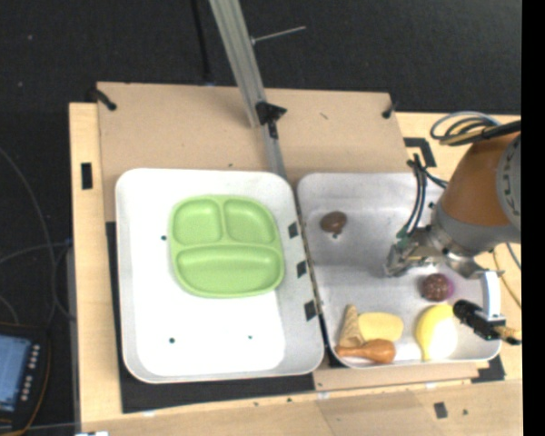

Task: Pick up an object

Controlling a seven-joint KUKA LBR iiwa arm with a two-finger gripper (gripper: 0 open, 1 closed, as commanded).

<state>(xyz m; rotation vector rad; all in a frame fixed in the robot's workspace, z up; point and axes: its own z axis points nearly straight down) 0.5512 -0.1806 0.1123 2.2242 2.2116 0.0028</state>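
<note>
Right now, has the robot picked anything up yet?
Not yet, it seems. Nothing looks lifted: the brown piece, purple ball and yellow food all lie in the right bin. The gripper hangs low over that bin, away from them. The whole pick is still left.

The gripper hung low inside the right bin, near a dark purple ball; a green divided plate lay in the left bin.

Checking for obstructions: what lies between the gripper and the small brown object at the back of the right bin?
In the camera view, just bare white bin floor separates the gripper from the brown object.
</note>
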